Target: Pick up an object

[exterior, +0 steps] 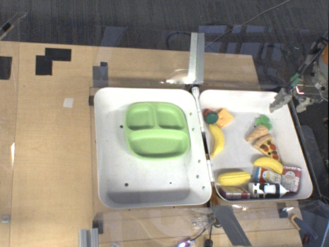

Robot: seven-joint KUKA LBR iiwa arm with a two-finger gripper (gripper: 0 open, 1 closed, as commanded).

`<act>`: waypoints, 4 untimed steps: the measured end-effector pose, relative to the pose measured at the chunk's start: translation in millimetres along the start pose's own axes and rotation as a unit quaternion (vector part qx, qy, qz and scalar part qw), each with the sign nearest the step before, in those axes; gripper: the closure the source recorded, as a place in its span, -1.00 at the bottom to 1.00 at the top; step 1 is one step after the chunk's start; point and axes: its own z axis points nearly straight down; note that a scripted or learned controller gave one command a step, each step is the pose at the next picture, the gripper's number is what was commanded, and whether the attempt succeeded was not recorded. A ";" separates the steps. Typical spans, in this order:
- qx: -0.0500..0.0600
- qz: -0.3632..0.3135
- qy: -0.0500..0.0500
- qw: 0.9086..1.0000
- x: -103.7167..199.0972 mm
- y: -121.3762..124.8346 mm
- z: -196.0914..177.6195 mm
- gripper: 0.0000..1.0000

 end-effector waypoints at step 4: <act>0.002 -0.043 0.001 0.999 98.2 64.6 148.2 1.00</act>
